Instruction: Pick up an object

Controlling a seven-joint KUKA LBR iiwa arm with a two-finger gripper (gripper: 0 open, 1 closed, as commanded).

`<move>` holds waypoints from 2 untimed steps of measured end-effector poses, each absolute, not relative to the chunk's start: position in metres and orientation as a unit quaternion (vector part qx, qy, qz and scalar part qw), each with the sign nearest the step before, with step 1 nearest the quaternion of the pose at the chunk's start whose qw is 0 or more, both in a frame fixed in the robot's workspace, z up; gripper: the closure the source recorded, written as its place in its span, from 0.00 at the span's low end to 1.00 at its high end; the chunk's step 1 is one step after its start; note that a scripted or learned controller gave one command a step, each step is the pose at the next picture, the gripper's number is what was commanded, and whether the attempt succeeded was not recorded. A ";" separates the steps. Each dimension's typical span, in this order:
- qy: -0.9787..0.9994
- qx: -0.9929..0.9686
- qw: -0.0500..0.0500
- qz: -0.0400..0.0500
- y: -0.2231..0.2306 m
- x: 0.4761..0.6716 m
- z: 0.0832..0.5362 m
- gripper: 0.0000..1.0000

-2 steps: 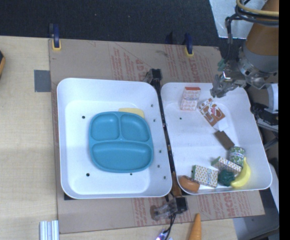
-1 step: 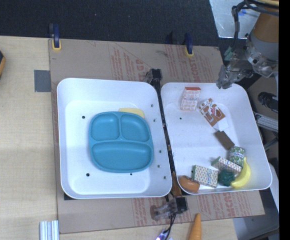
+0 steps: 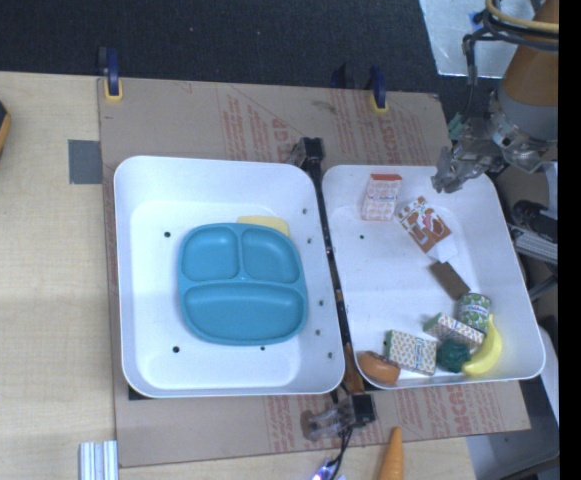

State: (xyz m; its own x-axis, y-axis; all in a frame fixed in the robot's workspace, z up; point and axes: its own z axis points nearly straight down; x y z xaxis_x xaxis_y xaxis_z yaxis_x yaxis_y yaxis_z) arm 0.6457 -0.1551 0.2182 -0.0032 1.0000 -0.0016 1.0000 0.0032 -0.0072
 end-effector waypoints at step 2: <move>-0.709 -0.705 0.000 0.000 -0.123 0.623 0.230 1.00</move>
State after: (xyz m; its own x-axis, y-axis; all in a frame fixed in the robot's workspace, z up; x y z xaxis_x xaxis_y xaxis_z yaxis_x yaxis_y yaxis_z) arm 0.6232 -0.1226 0.2305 -0.0058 1.0000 -0.0009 1.0000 0.0058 -0.0005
